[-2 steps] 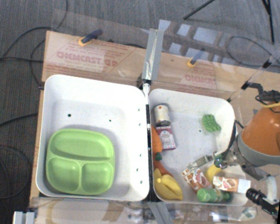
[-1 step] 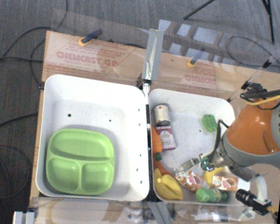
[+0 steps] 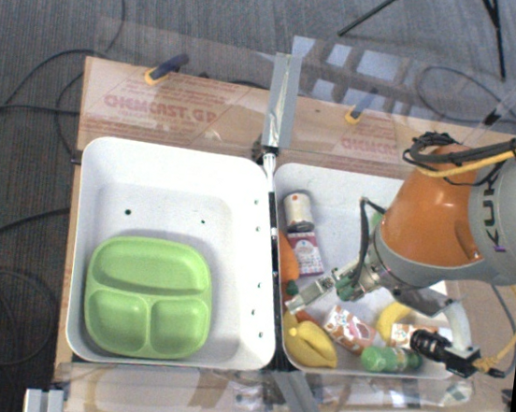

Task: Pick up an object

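My gripper (image 3: 314, 294) reaches down-left from the orange wrist into the right bin (image 3: 347, 212), low over its left half. Its tip sits just right of an orange carrot-like piece (image 3: 288, 265) and just below a small bottle (image 3: 299, 223) with a silver cap and red label. A yellow banana (image 3: 311, 345) lies below the tip at the bin's front. A red and white packet (image 3: 349, 327) rests right of the banana. Nothing can be made out between the fingers.
A green divided plate (image 3: 148, 296) lies in the front of the left bin (image 3: 172, 180). In the right bin's front right are a yellow lemon-like piece (image 3: 395, 316) and a green object (image 3: 379, 360). The arm's bulk covers the right bin's right side.
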Motion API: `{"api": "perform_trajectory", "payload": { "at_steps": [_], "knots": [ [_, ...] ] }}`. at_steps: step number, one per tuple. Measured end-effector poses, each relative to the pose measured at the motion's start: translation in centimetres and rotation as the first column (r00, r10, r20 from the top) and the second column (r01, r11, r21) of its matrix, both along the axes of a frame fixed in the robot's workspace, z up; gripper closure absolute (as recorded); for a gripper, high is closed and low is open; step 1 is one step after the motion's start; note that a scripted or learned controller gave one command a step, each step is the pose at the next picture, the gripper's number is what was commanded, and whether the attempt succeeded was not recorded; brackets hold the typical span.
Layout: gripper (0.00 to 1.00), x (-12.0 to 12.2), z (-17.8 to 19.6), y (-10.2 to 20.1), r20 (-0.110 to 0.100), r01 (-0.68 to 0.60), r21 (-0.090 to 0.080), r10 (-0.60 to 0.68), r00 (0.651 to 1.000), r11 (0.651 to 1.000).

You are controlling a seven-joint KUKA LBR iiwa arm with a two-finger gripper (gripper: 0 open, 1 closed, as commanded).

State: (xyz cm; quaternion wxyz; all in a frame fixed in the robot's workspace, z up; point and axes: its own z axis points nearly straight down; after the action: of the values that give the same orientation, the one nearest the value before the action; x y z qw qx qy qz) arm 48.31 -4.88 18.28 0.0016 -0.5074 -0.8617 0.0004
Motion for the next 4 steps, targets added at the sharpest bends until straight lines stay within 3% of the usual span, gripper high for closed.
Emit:
{"api": "perform_trajectory", "payload": {
  "at_steps": [1,2,3,4],
  "knots": [
    [0.0,0.0,0.0,-3.1,0.001,0.01,0.0,-0.01,1.0,1.0],
    [0.0,7.3,-9.4,-6.4,0.018,0.051,-0.004,-0.05,0.999,0.999],
    [0.0,4.6,2.3,-8.4,0.002,0.196,-0.004,-0.196,0.981,0.981],
    [0.0,1.6,-8.4,-5.9,-0.001,0.219,0.0,-0.219,0.976,0.976]
  ]
}}
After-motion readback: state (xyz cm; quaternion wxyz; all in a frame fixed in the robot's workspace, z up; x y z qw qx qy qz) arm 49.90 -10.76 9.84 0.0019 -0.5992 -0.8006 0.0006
